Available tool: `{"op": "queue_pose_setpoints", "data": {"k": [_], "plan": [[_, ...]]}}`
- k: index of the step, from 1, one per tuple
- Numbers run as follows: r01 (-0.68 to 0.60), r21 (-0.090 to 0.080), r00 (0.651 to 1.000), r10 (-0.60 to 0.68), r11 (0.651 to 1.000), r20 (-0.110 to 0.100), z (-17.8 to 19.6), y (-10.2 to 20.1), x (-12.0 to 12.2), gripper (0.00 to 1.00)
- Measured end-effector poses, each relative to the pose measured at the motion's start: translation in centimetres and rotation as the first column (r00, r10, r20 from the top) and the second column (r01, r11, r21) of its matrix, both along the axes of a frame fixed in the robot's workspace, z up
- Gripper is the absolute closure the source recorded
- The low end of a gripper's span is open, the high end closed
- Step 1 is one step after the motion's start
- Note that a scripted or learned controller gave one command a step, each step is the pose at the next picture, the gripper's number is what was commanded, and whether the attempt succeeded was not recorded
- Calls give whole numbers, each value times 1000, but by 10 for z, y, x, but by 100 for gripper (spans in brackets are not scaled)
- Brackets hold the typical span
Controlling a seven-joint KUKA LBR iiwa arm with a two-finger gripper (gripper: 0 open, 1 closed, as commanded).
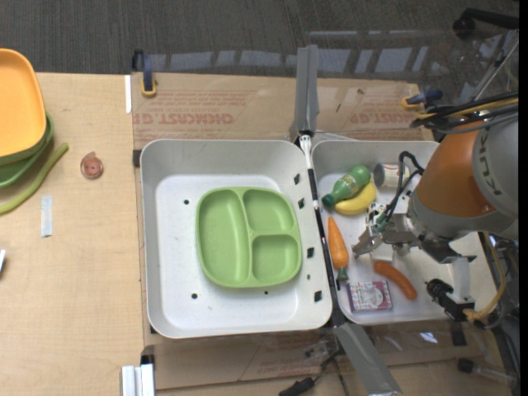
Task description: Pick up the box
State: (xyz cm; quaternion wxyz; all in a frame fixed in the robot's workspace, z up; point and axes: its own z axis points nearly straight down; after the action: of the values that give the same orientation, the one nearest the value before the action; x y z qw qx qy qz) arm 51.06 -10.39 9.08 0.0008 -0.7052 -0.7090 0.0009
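Observation:
The box (369,295) is small, pink and white, and lies flat near the front edge of the right bin (356,318). My gripper (370,239) hangs low over the middle of that bin, behind the box and apart from it. An orange sausage-shaped toy (395,277) lies between the gripper and the box. The grey arm with its orange band (450,180) reaches in from the right and covers the bin's right part.
A carrot (337,243) lies along the right bin's left wall. A banana (356,202) and a green bottle-like toy (348,181) sit at its back. The left bin (165,246) holds a green divided plate (248,236). Orange and green dishes (18,122) stand far left.

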Motion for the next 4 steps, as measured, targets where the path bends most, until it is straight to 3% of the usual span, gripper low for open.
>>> {"op": "queue_pose_setpoints", "data": {"k": [1, 2, 3, 4], "plan": [[86, -2, 996, -86, 996, 3, 28, -85, 92, 0], [-12, -1, 1000, 12, 1000, 0, 0, -39, 61, 0], [-232, 3, 973, 232, 973, 4, 2, -112, 117, 0], [-235, -2, 972, 235, 972, 5, 11, -113, 117, 100]]}}
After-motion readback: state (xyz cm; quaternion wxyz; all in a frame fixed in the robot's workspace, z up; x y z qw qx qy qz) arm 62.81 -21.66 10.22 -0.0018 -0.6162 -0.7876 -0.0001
